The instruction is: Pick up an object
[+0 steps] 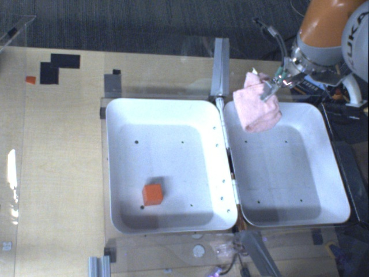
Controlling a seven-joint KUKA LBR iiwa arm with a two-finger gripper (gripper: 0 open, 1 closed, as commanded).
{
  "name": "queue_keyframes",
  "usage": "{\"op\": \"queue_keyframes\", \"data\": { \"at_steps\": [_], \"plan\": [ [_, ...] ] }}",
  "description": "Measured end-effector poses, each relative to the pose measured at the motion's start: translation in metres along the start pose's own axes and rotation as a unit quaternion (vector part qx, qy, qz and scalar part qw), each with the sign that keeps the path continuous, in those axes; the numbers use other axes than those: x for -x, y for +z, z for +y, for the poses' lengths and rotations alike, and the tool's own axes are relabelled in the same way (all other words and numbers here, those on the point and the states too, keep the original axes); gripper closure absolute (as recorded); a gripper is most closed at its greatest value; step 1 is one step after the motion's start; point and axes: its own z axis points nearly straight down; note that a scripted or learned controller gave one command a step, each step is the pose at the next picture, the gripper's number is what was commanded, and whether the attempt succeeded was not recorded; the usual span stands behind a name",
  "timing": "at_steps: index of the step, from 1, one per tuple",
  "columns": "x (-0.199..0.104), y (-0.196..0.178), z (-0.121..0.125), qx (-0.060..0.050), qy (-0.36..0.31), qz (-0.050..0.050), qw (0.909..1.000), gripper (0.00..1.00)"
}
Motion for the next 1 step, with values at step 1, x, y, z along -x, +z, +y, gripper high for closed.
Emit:
{"op": "queue_keyframes", "data": {
  "at_steps": [1],
  "plan": [
    [-0.0016, 0.0696, -0.0013, -0.003, -0.084, 0.002, 0.9965, 1.0]
  ]
}}
